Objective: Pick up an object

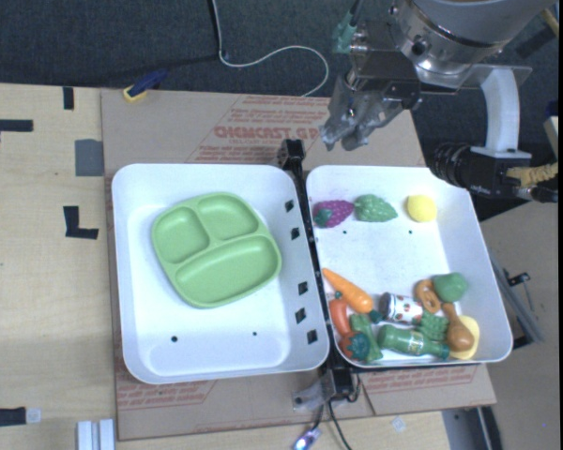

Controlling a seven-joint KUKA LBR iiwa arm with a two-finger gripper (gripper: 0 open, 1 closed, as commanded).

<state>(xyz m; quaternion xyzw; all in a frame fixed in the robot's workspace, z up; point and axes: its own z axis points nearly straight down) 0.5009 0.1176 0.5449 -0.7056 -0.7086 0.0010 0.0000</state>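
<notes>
A: Biggest first. The desk is seen carrying a left bin and a right bin side by side. A green divided plate is held in the left bin; every small item is held in the right one.

B: The arm?

A: The arm is seen reaching in from the right. The pincer is hung above the far rim, near the seam between the bins. Nothing is seen between its tips. Whether it is released or clenched cannot be told at this angle.

B: Candidates for the pick?

A: A purple grape bunch, a green leafy piece and a yellow lemon are laid along the far side, near the pincer. A carrot is laid mid-bin. A cluster of toy food is piled in the near right corner.

B: Risks?

A: Three are judged likely. The bin wall or the divider clips could be struck on a straight descent, given how close the pincer is to the seam. The grapes and the leafy piece are just beside each other, so one could be shoved while the other is closed on. In the cluster, items are touching, so two could be caught, or one levered out and dropped. The round lemon could be squeezed out sideways.
</notes>
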